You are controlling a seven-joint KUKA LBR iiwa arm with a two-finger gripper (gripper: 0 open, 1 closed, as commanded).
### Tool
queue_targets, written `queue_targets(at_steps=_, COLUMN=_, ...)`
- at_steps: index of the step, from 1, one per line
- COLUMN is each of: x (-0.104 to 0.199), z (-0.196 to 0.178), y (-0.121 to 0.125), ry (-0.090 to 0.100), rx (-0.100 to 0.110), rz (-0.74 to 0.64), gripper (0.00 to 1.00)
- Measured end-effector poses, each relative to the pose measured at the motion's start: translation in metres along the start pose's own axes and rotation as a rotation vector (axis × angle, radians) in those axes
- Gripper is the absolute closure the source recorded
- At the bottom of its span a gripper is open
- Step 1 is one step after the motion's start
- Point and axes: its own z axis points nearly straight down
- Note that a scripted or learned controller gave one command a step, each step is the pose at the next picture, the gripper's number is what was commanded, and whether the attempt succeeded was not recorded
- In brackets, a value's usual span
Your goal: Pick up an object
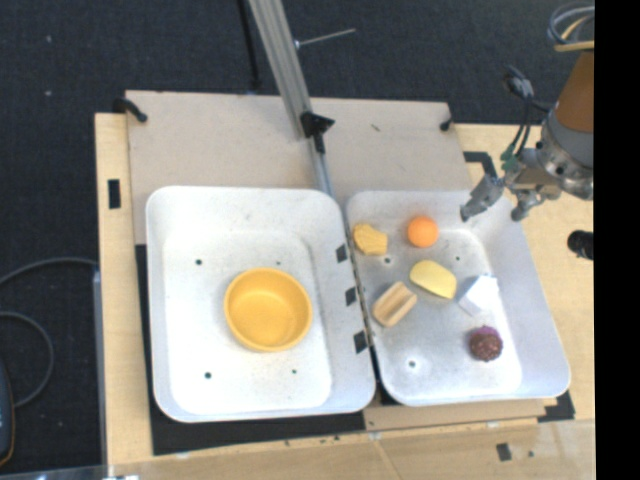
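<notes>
Dark red, knobbly berry-like object (486, 344) near right bin's (535, 368) front right corner. White block (481, 293), yellow piece (433, 279), tan roll (394, 303), orange ball (422, 232) behind it. Gripper (501, 205) above back right corner, fingers spread, gripping nothing. Yellow bowl (267, 309) in left bin (180, 228)

robot lab | two white bins (180, 268) on plywood bench (115, 298) | aluminium camera post (280, 48)

- Round plastic bowl (267, 310): yellow-orange.
- Small ball (422, 232): orange.
- Lumpy chunk (370, 239): yellow.
- Oval piece (434, 279): pale yellow.
- Bread-like block (394, 303): tan.
- Knobbly ball (486, 344): dark maroon.
- Two shallow bins (180, 268): white, finely speckled.
</notes>
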Motion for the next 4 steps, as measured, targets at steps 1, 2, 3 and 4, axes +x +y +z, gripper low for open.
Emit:
queue_targets(at_steps=1, x=0.000, z=0.045, y=0.006, ry=0.000, rx=-0.001, rz=-0.001, gripper=0.00)
queue_targets(at_steps=2, x=-0.006, z=0.096, y=0.003, ry=0.000, rx=-0.002, rz=0.002, gripper=0.00)
queue_targets(at_steps=3, x=-0.007, z=0.084, y=0.004, ry=-0.002, rx=-0.007, rz=0.001, gripper=1.00)
queue_targets(at_steps=4, x=-0.003, z=0.021, y=0.009, ry=-0.002, rx=-0.012, rz=-0.002, gripper=1.00)
